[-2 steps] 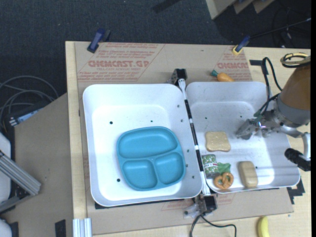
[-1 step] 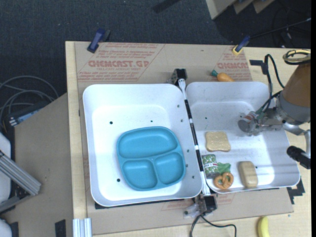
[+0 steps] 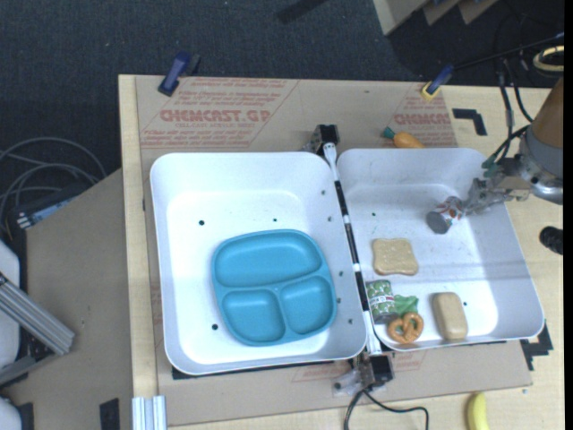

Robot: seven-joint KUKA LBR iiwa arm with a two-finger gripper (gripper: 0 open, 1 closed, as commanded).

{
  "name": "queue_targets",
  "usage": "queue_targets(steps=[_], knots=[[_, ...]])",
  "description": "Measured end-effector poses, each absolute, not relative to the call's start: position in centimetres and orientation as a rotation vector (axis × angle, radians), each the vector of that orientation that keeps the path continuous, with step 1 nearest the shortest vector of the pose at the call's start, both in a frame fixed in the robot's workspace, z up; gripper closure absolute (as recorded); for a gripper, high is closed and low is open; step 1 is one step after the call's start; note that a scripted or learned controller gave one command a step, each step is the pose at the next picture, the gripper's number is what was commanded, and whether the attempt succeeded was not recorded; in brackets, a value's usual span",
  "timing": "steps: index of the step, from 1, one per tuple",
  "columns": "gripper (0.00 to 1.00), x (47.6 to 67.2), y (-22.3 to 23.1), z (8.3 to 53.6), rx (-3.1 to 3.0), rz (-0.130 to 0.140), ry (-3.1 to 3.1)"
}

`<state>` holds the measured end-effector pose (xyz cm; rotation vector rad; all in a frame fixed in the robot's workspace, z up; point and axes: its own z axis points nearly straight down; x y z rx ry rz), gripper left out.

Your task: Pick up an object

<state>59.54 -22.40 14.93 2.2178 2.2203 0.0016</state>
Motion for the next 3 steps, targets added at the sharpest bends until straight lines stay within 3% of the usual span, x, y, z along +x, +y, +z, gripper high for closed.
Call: queue_targets(steps=[1,2,3], knots=[[0.00,59.5,-22.4,14.8,2.219,0.000,2.222],[0.00,59.4,-18.1,8.6,2.222,0.000,2.224],[1.00,59.5,-18.1,9.6,2.219,0.001,2.223]])
